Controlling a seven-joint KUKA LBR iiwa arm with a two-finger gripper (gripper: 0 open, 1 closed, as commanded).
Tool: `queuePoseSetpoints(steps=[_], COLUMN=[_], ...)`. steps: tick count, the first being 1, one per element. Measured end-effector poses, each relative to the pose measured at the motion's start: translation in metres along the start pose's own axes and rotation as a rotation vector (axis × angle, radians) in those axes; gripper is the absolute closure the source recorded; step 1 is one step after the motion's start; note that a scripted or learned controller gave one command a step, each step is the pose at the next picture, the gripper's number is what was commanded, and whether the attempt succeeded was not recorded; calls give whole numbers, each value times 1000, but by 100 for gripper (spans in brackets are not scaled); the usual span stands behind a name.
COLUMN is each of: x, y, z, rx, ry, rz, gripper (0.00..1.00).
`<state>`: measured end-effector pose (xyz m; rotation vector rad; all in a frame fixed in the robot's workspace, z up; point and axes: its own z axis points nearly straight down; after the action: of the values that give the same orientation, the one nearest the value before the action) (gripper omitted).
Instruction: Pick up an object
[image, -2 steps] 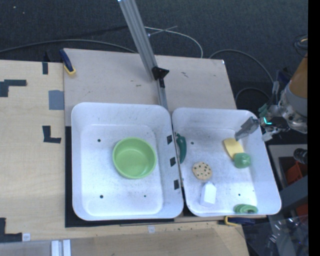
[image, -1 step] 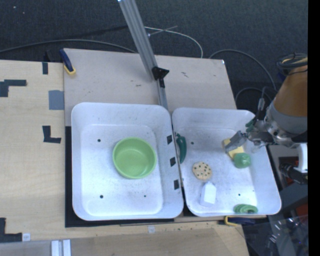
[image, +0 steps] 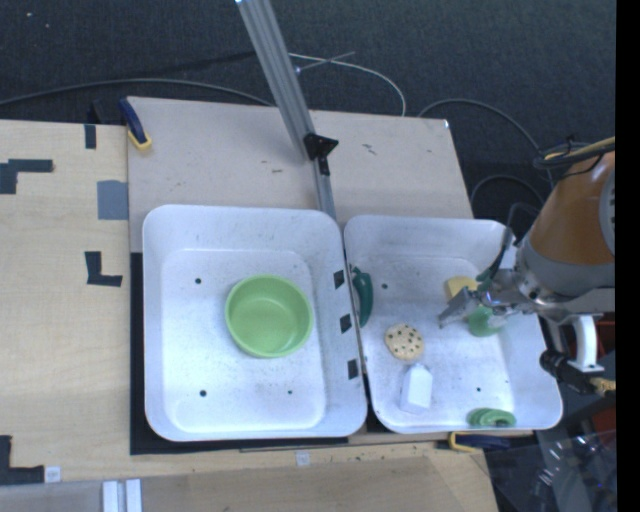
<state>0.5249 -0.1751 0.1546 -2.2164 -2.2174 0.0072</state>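
The jaws sat low in the right bin (image: 420, 240), near its right wall, and from my feed I could not tell whether they were apart, together or clamped on anything; the gripper (image: 470, 310) was a tangle of grey metal over a small green piece (image: 480, 322) with a yellow object (image: 458, 287) just behind it. I judged the green piece to be the target, and the risk was plain: the two things lay touching or nearly so, hard by the wall, so the jaws could nip both, or skid off and shove the piece against the wall. It looked small, rounded and smooth, mostly hidden under the gripper.

Further out toward the bin's middle lay a speckled cookie (image: 404, 342), with a white block (image: 417, 387) just beside it nearer the front edge. A green ring-shaped thing (image: 491, 418) rested at the front right corner, and a dark green item (image: 361, 296) hugged the left wall. The left bin (image: 170, 230) held a green bowl (image: 267, 316) at its centre.
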Motion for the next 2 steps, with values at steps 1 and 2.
queuePoseSetpoints(steps=[1, 2], x=[1, 2], y=[-3, -1], z=[65, 51], rx=[0, -3], ry=[0, 0], rz=[-1, -2], gripper=[0, 100])
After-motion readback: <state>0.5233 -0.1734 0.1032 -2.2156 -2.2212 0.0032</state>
